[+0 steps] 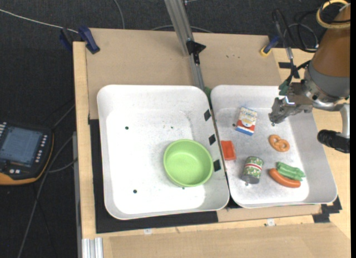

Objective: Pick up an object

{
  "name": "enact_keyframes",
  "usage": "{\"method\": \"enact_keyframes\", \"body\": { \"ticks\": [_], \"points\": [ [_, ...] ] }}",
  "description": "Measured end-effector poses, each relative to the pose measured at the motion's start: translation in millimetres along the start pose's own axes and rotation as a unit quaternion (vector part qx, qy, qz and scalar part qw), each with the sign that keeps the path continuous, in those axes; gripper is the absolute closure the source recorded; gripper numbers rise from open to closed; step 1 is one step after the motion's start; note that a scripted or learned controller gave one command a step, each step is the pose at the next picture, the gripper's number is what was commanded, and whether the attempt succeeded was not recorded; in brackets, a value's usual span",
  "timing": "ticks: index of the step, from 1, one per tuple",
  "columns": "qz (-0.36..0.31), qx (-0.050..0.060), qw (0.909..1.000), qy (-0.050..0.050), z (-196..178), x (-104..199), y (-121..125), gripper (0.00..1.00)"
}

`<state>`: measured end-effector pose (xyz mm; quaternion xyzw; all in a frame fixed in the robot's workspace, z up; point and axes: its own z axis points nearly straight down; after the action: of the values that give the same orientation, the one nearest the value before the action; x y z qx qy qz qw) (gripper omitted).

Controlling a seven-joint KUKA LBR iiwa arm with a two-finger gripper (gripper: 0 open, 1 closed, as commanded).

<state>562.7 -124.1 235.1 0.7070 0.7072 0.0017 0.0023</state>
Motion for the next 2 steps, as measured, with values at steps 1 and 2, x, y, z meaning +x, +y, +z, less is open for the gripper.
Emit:
{"method": "enact_keyframes", "body": {
  "ticks": [1,2],
  "points": [
    [0.000,0.000,1.0000,0.000,-53,0,1,1.00],
    [-0.002,0.003,1.0000,0.001,-47,48,3,1.00]
  ]
}}
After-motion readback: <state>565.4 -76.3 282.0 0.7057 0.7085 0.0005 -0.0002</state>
